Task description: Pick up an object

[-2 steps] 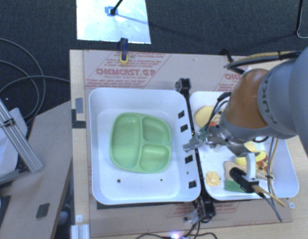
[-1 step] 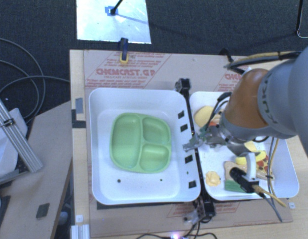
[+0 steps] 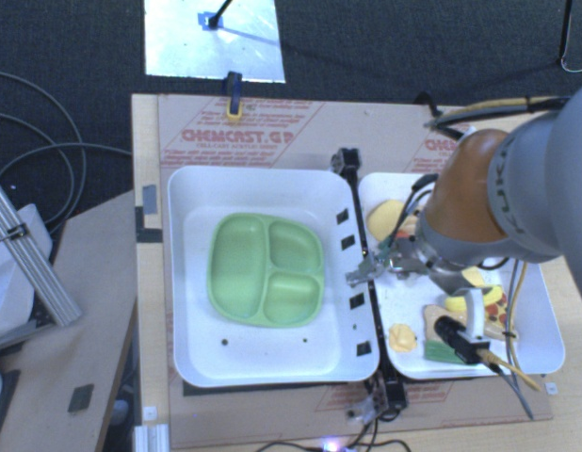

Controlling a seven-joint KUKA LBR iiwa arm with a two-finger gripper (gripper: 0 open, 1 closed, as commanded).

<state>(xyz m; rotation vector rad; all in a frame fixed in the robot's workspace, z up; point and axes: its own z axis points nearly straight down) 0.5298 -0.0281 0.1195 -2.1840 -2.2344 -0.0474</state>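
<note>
Claw (image 3: 383, 264) sits over the right bin (image 3: 545, 342), by the divider — can't tell its state, the wrist hides it. Nearest object is a yellow lump (image 3: 383, 217) just beyond the claw. Small yellow bit (image 3: 402, 335) and green block (image 3: 444, 351) lie on the camera side. Left bin (image 3: 192, 347) holds a green plate (image 3: 266, 269). Board (image 3: 300, 125) reads "CHEMCAST GP".

Arm (image 3: 545, 172): thick, rounded, smooth grey links.
Band (image 3: 465, 191): glossy orange-brown ring above the wrist.
Wrist (image 3: 451, 243): grey collar, thin dark cables (image 3: 415, 201) alongside.
Hand (image 3: 360, 273): small, silvery metal.
</note>
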